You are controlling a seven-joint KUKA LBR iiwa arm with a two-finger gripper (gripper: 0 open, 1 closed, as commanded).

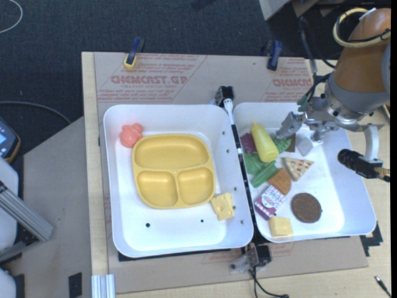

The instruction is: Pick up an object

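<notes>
My gripper (296, 134) hangs over the back of the right bin (353, 194), open, with nothing between its fingers. Just left of it lies a yellow squeeze bottle (265, 143) on green leafy pieces (257, 167), with a purple item (247, 143) at the bin's left wall. In front of the gripper lie a pizza slice (298, 166), a brown cracker (280, 181), a pink-and-white packet (270, 200), a dark chocolate cookie (306, 207) and a yellow cheese block (280, 226).
The left bin (118, 185) holds a yellow divided tray (173, 169), a pink toy (131, 135) at its back left and a cheese wedge (223, 205) near the front right. A black cylinder (353, 160) juts in over the right bin's right side.
</notes>
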